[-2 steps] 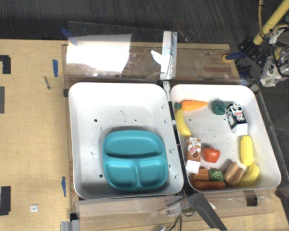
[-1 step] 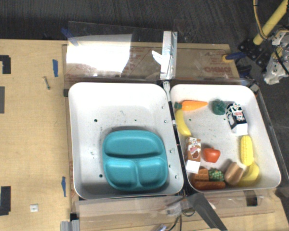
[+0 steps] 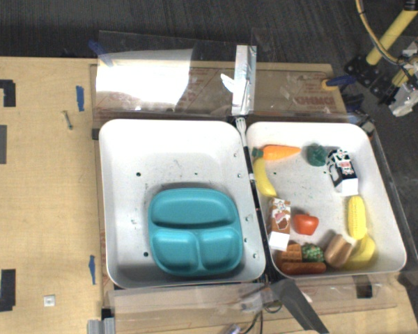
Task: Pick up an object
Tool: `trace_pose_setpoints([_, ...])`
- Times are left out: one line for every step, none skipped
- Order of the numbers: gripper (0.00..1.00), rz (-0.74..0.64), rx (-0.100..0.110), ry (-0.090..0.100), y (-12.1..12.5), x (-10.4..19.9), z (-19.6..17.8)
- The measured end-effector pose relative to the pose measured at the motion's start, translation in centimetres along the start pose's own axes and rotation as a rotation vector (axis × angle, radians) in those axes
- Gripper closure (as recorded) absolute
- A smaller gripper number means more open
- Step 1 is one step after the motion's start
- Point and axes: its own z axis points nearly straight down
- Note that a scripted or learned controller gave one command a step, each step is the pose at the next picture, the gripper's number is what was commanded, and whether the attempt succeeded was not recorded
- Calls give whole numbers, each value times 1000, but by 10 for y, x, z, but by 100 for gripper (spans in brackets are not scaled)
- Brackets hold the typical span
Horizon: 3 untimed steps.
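Camera view, looking down on bench: two white bins side by side. Left bin (image 3: 118, 186) holds one teal divided tray (image 3: 194, 229), likely drop-off spot. Right bin (image 3: 383, 200) holds toy food heaped loose for picking: one carrot (image 3: 281, 152), two bananas (image 3: 264, 177) (image 3: 363, 250), one corn cob (image 3: 357, 216), one tomato (image 3: 306, 223), one milk carton (image 3: 343, 170), one green lump (image 3: 316, 154). Gripper (image 3: 408, 92) parked far top right, well apart from bins; jaw state cannot tell

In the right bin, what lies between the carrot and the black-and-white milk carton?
In the camera view, a dark green broccoli piece lies between the carrot and the milk carton, near the far wall of the right bin.
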Motion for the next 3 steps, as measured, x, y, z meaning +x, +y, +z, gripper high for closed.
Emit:
trace_pose_setpoints([100,-288,-9,-6,-1,-8,29])
trace_pose_setpoints([100,-445,-4,-3,-2,-14,19])
trace_pose_setpoints([100,-690,-3,-2,5,-8,13])
